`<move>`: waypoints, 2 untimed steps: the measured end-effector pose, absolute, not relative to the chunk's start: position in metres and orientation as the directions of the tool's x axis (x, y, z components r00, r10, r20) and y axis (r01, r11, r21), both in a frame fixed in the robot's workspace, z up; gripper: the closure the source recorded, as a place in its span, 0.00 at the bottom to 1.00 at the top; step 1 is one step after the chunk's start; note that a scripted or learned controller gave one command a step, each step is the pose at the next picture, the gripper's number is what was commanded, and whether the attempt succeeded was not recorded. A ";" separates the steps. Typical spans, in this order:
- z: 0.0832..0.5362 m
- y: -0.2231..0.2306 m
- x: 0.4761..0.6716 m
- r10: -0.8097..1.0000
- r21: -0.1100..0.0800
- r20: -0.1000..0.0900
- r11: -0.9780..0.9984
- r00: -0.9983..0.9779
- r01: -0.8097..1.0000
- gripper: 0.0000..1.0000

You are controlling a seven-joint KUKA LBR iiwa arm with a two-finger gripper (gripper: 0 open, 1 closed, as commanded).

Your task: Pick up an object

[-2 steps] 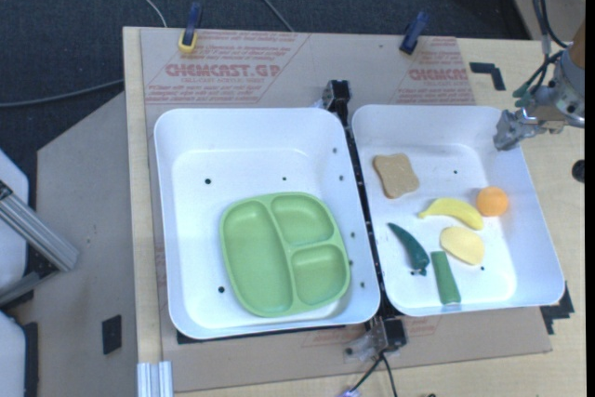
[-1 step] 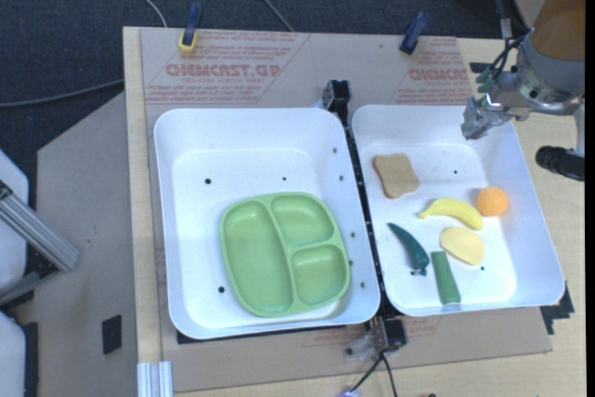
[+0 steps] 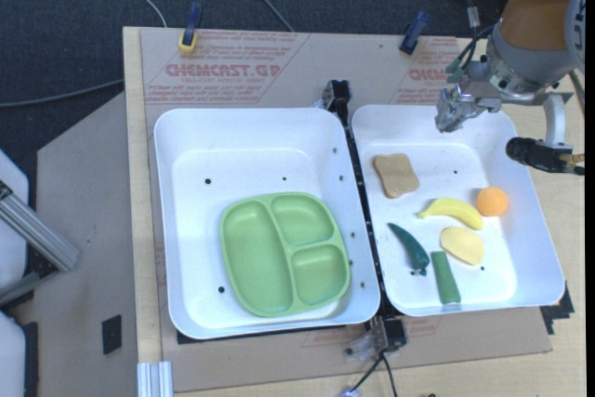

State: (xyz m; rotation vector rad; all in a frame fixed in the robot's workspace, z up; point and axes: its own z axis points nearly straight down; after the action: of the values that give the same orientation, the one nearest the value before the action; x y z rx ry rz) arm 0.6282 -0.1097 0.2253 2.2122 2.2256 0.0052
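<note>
The gripper (image 3: 453,116) was observed above the right bin's (image 3: 535,279) far edge; whether it was wide or narrow could not be told. Nothing was seen held. Bread slice (image 3: 396,174), banana (image 3: 453,212) and orange (image 3: 493,201) were noted lying inside that bin.

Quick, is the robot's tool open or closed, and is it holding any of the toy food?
Tool: above the back of the right bin; whether it is open or closed cannot be told, and no food shows in it.
</note>
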 end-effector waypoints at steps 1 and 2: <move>0.227 -0.046 0.636 1.000 0.004 0.000 0.006 -0.006 1.000 1.00; 0.229 0.012 0.631 1.000 -0.001 0.002 0.006 -0.006 1.000 1.00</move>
State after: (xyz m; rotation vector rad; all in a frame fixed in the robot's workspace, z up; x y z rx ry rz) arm 0.6311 0.0119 0.2287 2.2165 2.2292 0.0006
